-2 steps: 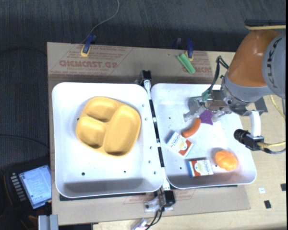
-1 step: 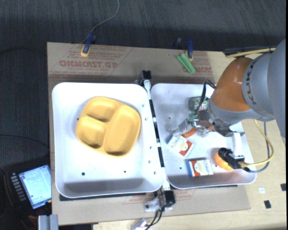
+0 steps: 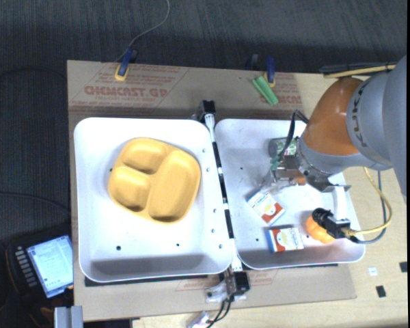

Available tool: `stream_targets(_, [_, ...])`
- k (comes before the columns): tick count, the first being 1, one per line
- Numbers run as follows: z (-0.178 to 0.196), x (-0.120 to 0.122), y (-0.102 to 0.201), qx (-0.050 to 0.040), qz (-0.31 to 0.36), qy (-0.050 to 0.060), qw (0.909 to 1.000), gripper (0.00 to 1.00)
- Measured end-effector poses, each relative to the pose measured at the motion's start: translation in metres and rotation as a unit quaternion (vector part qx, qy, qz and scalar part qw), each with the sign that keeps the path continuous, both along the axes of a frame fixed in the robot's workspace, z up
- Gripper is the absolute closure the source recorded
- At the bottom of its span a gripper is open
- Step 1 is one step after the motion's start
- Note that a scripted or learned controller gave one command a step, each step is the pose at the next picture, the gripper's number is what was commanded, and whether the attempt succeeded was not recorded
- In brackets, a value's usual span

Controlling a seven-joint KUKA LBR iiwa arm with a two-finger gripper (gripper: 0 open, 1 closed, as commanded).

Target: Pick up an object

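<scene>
two small printed packets lie in the right bin [image 3: 246,149]. the nearer packet [image 3: 266,208] is my guess for the target. it lies flat on the bin floor just beside the fingers [image 3: 281,172], on their side toward the left bin [image 3: 82,183], and nothing shows it held between them. the fingers hang low over the right bin, but whether they are open or closed i cannot tell, as the wrist covers them from above.

to do this step well, i judge the fingers should first come squarely over the nearer packet, not beside it. they should then turn to span its short side, since it sits askew to the bin walls. a thin flat packet gives little to bite on, so the descent needs to reach right to the floor before closing, and the lift should go straight up. a grip off centre could pinch one corner and let it swing free.

counted: two white bins on the counter [image 3: 191,80]. one big yellow moulded lump [image 3: 154,178] sits in the left bin, well apart from the fingers. two packets, the second packet [image 3: 285,239] being farther from the fingers than the first. one orange thing [image 3: 313,231] near that second packet. outside the bins, one green marker [image 3: 265,90] and two blue clips [image 3: 126,64].
</scene>
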State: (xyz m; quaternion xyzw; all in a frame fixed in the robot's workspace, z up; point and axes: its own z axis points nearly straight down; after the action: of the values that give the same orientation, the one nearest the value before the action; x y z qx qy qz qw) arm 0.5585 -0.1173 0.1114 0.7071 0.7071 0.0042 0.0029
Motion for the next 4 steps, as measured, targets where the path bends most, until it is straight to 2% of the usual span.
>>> stream_targets(1, [-0.001, -0.001, 0.000, 0.0000, 0.000, 0.001, 1.0000, 0.00])
stream_targets(2, [0.009, 0.000, 0.000, 0.0000, 0.000, 0.001, 1.0000, 1.00])
stream_targets(3, [0.009, 0.000, 0.000, 0.0000, 0.000, 0.001, 1.0000, 0.00])
stream_targets(4, [-0.023, 0.004, 0.017, -0.0025, -0.001, 0.004, 1.0000, 0.00])
